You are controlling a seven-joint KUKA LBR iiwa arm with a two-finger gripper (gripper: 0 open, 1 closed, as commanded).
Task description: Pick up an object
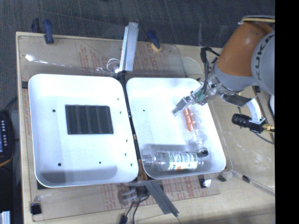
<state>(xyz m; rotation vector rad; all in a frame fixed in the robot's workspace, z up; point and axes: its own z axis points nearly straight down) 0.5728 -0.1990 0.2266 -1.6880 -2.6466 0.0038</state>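
My gripper (186,104) hangs over the right bin (154,111), near its far right side. Its grey fingers (179,108) point down and left, just above a clear plastic packet with orange contents (191,122). A clear plastic bottle with a green and white label (174,161) lies on its side along the bin's front wall. A dark grey ribbed rectangle (88,119) lies flat in the left bin (46,153). Nothing shows between the fingers.
A grey metal bar (128,45) stands upright behind the seam between the bins. Blue clamps (48,31) grip the bench's far edge. A black cylinder on a bracket (245,121) sits right of the right bin.
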